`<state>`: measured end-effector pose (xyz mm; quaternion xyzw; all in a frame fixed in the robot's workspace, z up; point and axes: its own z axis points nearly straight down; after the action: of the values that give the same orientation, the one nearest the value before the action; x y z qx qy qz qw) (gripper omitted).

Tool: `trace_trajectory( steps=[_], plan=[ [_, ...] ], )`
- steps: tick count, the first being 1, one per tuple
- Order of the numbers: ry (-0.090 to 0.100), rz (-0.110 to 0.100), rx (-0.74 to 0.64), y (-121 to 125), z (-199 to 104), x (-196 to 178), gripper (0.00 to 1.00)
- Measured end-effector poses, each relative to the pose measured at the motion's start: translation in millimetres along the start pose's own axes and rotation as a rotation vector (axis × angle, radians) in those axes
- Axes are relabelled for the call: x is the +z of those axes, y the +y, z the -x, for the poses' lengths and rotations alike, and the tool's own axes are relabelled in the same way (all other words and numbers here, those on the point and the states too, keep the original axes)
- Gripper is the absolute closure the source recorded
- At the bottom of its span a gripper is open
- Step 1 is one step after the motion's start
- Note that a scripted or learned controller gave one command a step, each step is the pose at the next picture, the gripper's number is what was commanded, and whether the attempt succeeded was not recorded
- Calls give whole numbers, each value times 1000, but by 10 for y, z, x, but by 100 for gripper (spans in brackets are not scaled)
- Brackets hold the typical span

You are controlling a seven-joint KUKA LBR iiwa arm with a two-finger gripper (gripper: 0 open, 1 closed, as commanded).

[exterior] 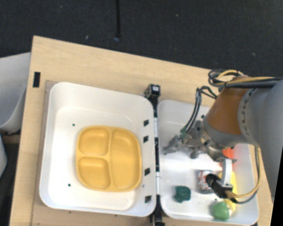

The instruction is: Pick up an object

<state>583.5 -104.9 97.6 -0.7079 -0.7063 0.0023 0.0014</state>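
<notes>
Grey, with an orange band [225, 110] above the wrist, the arm [263, 106] is extended in from the right and is bent downward over the right bin [176, 115]. The gripper [184, 146] is positioned low over the upper left part of that bin, near the wall shared with the left bin [68, 103]. Whether the gripper is released or clenched cannot be told from this angle.

The objects available for picking are located in the right bin, all toward its lower and right areas and apart from the gripper:

- A dark green lump [182, 193] is placed near the bin's front wall, below the gripper.
- A light green ball [219, 211] is placed in the front right corner, to the right of the lump.
- A small silver and red item [204, 180] is placed between the gripper and the ball; its shape cannot be made out.
- An orange-red piece [229, 151] is seen just beside the wrist and is partly hidden by it.

In the left bin, a yellow divided plate [109, 158] with three compartments is laid flat at the centre. Both bins are carried side by side on a pale wooden bench [96, 64].
</notes>
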Motion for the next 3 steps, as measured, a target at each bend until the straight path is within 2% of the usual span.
trace_trajectory(
  steps=[1,3],
  plan=[
    [2,-2,4,6,1,-80,100],
    [1,8,-6,-2,-71,-1269,100]
  ],
)
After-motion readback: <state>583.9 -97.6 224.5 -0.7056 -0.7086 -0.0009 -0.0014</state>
